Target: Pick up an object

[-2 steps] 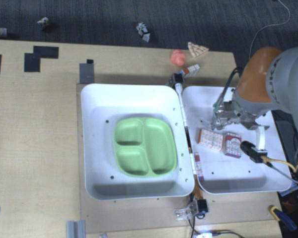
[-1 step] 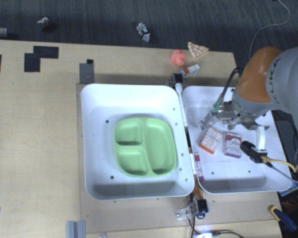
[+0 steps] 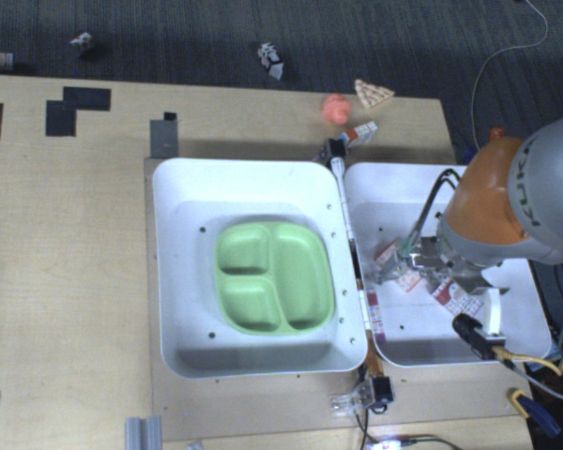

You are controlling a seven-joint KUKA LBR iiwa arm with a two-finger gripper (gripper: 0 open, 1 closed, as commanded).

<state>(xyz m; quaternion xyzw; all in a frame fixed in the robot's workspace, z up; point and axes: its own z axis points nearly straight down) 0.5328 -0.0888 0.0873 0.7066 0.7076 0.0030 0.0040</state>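
Observation:
My gripper (image 3: 411, 264) is low inside the right bin (image 3: 394, 190), near its middle left. The grey arm with its orange band (image 3: 483, 200) comes in from the right and covers the bin's right part. A small red and white object (image 3: 388, 252) lies right at the gripper's left side, touching or nearly touching it. Another red and white packet (image 3: 453, 297) lies just below the wrist, toward the bin's front. The wrist hides whatever sits directly under it.
The left bin (image 3: 174, 251) holds a green divided plate (image 3: 272, 275). Behind the bins on the bench lie a pink ball (image 3: 336, 109), a pizza-slice toy (image 3: 373, 93) and a small red and white item (image 3: 357, 134). The rim between the bins (image 3: 349, 251) runs close to the gripper's left.

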